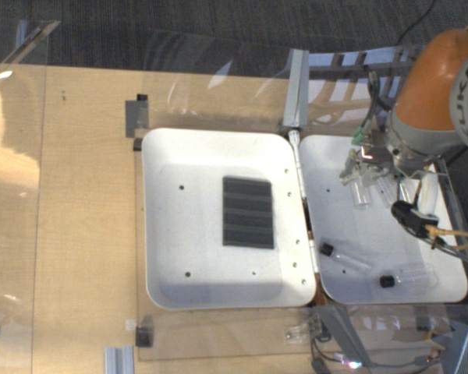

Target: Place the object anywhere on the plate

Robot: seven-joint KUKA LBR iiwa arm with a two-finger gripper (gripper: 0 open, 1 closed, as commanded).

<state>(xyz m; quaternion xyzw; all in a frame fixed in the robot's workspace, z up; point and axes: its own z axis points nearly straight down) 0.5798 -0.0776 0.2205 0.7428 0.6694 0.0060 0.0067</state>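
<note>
Arm over right bin (452,291), claw (368,179) low near its upper part; whether it is clenched cannot be told | Two clear black-capped tubes, one (343,257) left, one (402,279) at front edge | Dark ridged plate (248,211) in left bin (164,232) | Tubes likely light, stiff, slick and prone to roll; grip mid-body, across the width.
</note>
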